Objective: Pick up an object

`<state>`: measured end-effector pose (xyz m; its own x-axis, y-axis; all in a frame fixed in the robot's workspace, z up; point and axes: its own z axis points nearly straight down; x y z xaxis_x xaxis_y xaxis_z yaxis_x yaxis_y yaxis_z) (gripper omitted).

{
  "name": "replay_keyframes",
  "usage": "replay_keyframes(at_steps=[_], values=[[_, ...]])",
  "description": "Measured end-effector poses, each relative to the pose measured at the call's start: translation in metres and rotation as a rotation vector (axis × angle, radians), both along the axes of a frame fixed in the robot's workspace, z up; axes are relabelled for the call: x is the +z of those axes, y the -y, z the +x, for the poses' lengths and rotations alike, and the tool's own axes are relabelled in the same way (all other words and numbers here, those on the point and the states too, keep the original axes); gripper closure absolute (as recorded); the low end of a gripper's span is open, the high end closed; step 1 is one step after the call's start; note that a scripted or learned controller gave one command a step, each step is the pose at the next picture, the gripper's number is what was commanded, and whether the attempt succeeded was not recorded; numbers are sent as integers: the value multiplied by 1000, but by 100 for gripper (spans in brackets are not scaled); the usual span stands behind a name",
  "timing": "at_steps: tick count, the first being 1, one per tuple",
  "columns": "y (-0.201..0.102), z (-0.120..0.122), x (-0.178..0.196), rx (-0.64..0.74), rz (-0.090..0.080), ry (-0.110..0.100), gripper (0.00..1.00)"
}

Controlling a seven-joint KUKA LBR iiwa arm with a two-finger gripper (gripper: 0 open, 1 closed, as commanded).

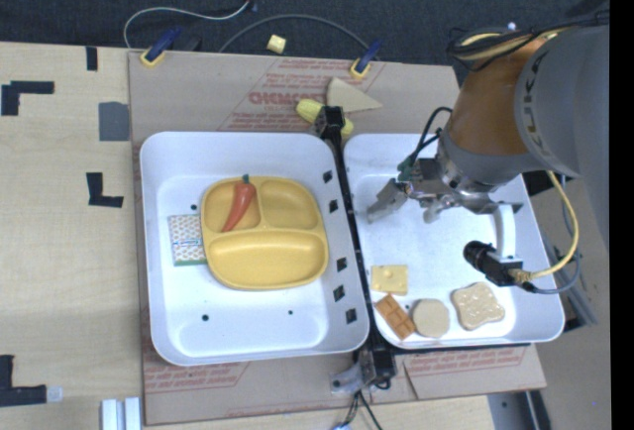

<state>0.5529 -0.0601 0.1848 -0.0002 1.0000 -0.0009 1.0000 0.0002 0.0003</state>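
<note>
at the far left the bench (59,250) is pale wood with dark marks. the left bin (158,319) holds three things: one small patterned sponge (184,239) at nine o'clock, touching the rim of one yellow divided plate (265,245) in the middle, and one red chili pepper (238,205) lying in the plate's upper left compartment, about eleven o'clock. a black divider (344,220) runs between the two bins, with a yellow clip (315,110) at its twelve o'clock end.

the right bin (535,319) holds four food pieces, all bunched along six o'clock: one yellow cheese square (389,278), one waffle-like cracker (394,317) just below it, one round pale cookie (430,318) touching the cracker's right side, and one slice of toast (476,306) at five o'clock. the gripper (408,202) hangs over the bin's bare floor near ten o'clock, well apart from the food; whether its fingers are spread or closed, i cannot tell. nothing lies under it. the grey arm (555,101) with its orange band (490,106) covers the bin's two o'clock corner.
</note>
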Motion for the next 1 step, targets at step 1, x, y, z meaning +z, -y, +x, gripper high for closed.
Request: replay_keyframes(at_steps=[1], values=[[-31,0,-1,4,2,-2,0]])
